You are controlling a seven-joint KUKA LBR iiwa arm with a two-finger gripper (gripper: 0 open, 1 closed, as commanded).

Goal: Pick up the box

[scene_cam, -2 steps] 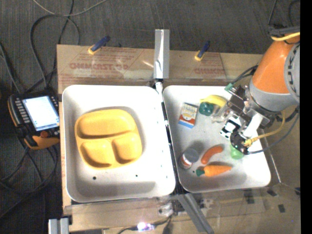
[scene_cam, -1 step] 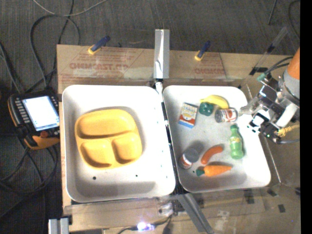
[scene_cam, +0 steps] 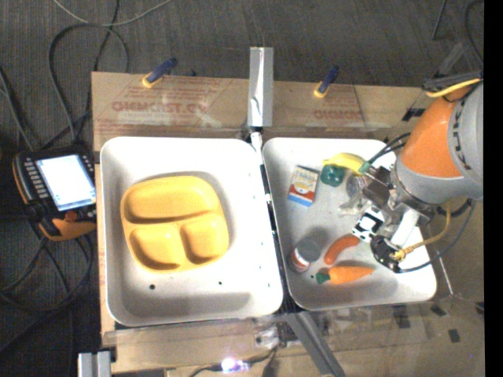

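The box (scene_cam: pixel 303 185) is small, white, red and blue, and lies flat in the upper left part of the right bin (scene_cam: pixel 416 289). My gripper (scene_cam: pixel 361 208) hangs over the middle of that bin, to the right of the box and a little nearer the front, apart from it. The grey and orange wrist (scene_cam: pixel 436 159) above it covers the bin's right side. Nothing shows between the gripper and the box.
A yellow and teal toy (scene_cam: pixel 338 169) lies just right of the box. A small can (scene_cam: pixel 302 255), an orange sausage (scene_cam: pixel 342 247) and a carrot (scene_cam: pixel 346 274) lie near the bin's front. The left bin (scene_cam: pixel 118 289) holds a yellow divided tray (scene_cam: pixel 176 220).
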